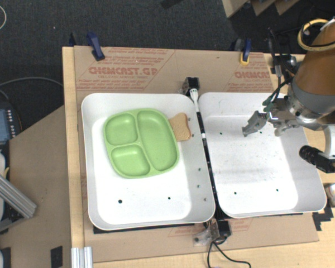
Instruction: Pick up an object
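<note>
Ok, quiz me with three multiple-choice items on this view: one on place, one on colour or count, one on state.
1. Where does the plate lie?
A. Left bin
B. Right bin
C. On the cardboard outside the bins

2. What colour is the plate?
A. Blue
B. Green
C. Red

3. What does the claw hold?
A. The plate
B. The brown piece
C. Nothing

Answers:
1. A: the plate sits inside the left bin, in its upper half.
2. B: it is light green, with three compartments.
3. C: the claw hangs over the right bin with nothing between its fingers, while the brown piece lies at the plate's right edge in the left bin.
</note>
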{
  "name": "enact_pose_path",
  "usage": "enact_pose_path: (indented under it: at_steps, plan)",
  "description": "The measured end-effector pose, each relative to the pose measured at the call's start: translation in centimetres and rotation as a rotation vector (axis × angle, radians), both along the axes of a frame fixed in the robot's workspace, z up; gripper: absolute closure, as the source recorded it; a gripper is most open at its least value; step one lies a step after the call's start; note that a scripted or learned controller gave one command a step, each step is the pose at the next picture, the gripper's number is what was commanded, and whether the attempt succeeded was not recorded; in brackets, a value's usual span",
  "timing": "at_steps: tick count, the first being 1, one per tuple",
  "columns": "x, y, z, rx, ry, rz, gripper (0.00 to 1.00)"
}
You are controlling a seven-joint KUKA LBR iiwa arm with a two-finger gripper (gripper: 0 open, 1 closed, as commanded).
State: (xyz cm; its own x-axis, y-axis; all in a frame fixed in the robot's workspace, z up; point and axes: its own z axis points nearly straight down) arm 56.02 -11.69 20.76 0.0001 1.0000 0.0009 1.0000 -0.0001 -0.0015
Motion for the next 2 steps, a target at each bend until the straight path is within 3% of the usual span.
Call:
enact_pose_path:
  at_steps: [1,2]
  plan:
    - [0.1,0.0,1.1,-0.001,-0.003,0.001,1.0]
    - [1.2,8.6,9.6,0.0,-0.012,0.01,1.0]
